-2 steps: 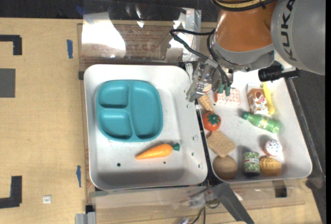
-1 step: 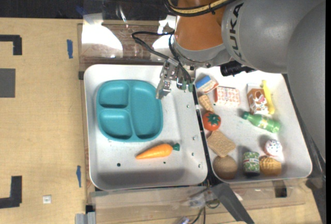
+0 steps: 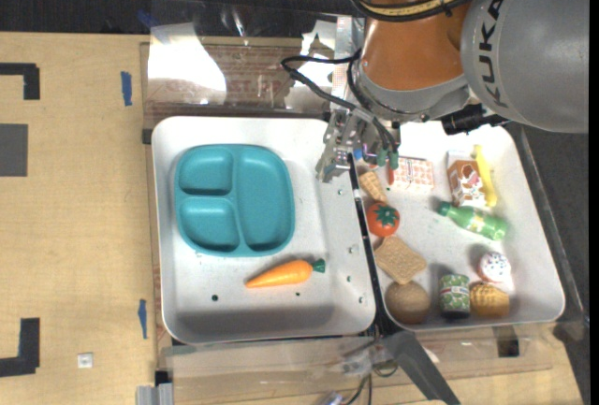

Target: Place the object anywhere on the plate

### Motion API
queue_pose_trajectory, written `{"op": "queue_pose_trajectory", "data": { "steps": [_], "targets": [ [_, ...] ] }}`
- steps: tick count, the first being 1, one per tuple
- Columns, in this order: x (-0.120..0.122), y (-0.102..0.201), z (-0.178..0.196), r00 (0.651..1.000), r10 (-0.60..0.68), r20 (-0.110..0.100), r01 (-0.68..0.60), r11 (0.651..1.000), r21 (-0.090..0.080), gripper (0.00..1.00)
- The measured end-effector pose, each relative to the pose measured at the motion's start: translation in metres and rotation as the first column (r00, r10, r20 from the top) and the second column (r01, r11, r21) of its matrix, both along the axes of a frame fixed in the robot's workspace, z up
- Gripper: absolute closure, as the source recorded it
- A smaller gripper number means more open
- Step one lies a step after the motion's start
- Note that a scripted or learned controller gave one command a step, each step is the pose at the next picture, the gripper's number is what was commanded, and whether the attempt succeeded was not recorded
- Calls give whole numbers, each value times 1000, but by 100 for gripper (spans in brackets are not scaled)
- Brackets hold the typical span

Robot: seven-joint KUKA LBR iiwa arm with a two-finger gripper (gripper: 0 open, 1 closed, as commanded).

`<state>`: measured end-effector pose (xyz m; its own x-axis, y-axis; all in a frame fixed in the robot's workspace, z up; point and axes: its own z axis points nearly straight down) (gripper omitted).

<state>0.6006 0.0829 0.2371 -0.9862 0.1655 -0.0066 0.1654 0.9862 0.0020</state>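
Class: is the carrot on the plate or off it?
Off it. The carrot lies on the left bin's floor, just below the blue plate, clear of its rim.

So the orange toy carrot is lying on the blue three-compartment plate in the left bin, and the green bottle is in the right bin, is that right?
Not quite. The camera view shows the orange toy carrot lying on the white floor of the left bin, just below the blue three-compartment plate and apart from it, not on it. The green bottle is indeed in the right bin.

Carrot (image 3: 279,275) beside teal plate (image 3: 234,198)
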Motion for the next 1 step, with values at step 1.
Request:
{"op": "queue_pose_trajectory", "data": {
  "steps": [1],
  "targets": [
    [-62,-130,-4,969,-247,-4,247,969,-2,100]
  ]
}}
